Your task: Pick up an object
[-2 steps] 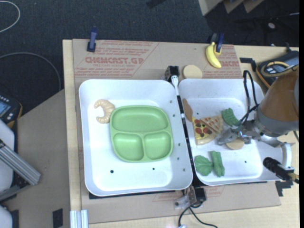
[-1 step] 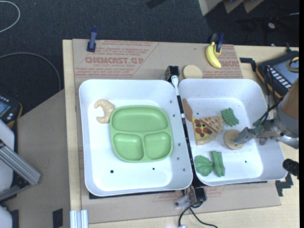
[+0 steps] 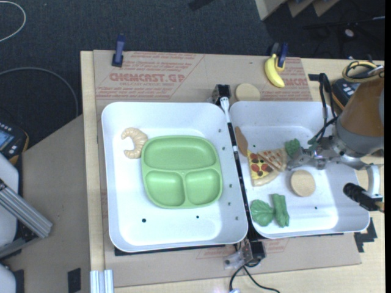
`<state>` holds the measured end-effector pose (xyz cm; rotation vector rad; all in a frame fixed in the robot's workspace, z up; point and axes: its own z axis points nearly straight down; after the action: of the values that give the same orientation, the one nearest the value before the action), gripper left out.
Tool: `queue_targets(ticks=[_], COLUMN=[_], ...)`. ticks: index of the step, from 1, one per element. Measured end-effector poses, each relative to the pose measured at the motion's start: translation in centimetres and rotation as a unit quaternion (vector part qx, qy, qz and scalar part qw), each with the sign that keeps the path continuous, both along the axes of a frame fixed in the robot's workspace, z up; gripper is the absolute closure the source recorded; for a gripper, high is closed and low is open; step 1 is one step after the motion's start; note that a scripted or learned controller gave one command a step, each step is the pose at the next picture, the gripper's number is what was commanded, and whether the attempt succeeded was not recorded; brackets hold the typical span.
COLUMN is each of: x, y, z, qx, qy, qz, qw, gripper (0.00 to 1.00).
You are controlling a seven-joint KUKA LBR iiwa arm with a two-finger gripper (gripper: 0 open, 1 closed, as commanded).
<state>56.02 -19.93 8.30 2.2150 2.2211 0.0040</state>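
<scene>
A glossy triangular plastic pizza slice (image 3: 264,166) is seen beside the metal gripper (image 3: 297,159); its finger state can't be told.

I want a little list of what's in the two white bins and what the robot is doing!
left bin: green divided plate, croissant beside it
right bin: pizza slice, round bun, leafy greens, small green piece
outside bins: banana on the bench
tool: low over the right bin, between the pizza slice and the bun
held: nothing visibly gripped
</scene>
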Motion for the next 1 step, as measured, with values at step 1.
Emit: queue_targets(ticks=[1], x=[-7.82], y=[-0.01], z=[0.13], qx=[0.0026], qy=[0.006], qz=[-0.003], qw=[1.0000], gripper=[0.00])
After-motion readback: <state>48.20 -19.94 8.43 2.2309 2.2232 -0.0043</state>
